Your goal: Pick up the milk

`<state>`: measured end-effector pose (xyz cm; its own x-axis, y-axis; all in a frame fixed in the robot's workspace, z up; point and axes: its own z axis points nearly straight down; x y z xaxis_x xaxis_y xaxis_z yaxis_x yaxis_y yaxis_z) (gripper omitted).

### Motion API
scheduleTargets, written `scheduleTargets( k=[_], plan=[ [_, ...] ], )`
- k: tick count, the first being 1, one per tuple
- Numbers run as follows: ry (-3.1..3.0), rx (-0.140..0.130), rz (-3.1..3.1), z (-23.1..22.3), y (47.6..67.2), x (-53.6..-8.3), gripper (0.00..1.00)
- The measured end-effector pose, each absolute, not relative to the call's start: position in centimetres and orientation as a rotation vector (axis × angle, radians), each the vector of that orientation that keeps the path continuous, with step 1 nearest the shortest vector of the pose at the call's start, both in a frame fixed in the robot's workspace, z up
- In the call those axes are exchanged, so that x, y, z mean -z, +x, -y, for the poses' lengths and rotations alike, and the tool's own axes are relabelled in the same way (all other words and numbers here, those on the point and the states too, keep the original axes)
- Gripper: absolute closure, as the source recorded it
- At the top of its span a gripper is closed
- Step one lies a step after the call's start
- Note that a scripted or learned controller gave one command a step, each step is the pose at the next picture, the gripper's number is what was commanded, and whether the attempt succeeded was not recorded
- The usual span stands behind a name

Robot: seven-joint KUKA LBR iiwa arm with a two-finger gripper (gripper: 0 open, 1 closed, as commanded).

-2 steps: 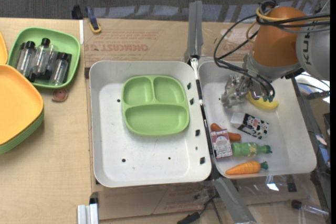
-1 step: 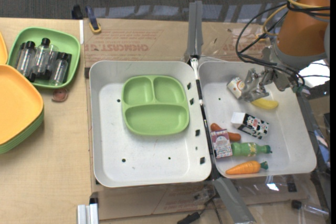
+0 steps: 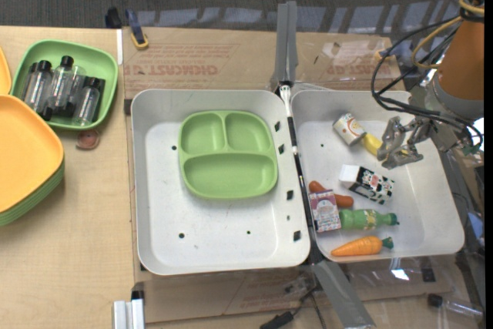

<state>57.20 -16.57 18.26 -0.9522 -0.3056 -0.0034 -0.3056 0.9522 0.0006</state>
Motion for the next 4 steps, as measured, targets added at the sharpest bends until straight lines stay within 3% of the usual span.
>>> scheduleTargets(
  k=[1, 3, 4],
  plan=[
    [-1.264, -0.003, -2.872, 14.4, 56.7, -15.9, 1.00],
    [-1.505, -0.001, -2.751, 9.6, 57.6, -22.5, 1.00],
    [-1.788, -0.004, -2.582, 10.4, 50.6, -20.9, 1.00]
  ],
)
